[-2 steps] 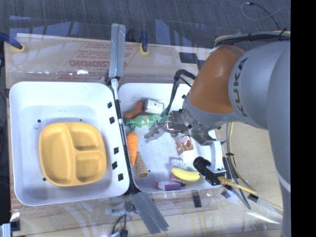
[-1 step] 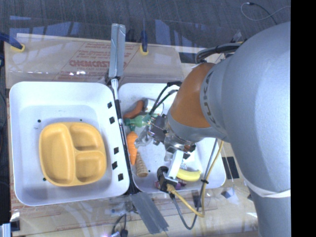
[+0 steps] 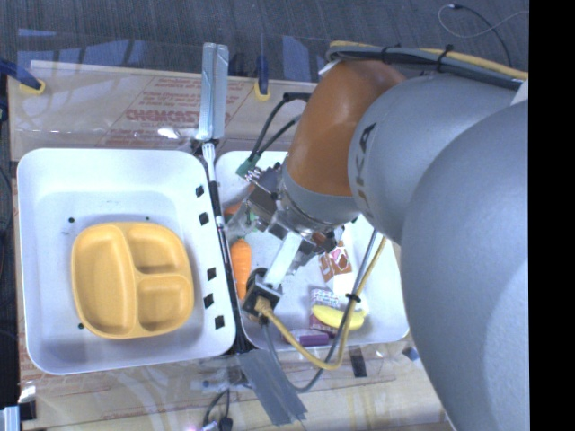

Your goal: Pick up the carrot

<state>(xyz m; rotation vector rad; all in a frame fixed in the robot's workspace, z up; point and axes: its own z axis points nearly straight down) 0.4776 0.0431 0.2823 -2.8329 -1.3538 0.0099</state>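
Jaws: sitting low in the right bin near its left wall — whether they are open or closed, I cannot tell.
Carrot: lying in the right bin against its left wall, just beside the jaws, lengthwise along the wall.
Arm: reaching in from the right, covering much of the right bin.
Banana: resting near the bin's front edge.
Yellow tray: sitting in the left bin — toward its front-left corner.
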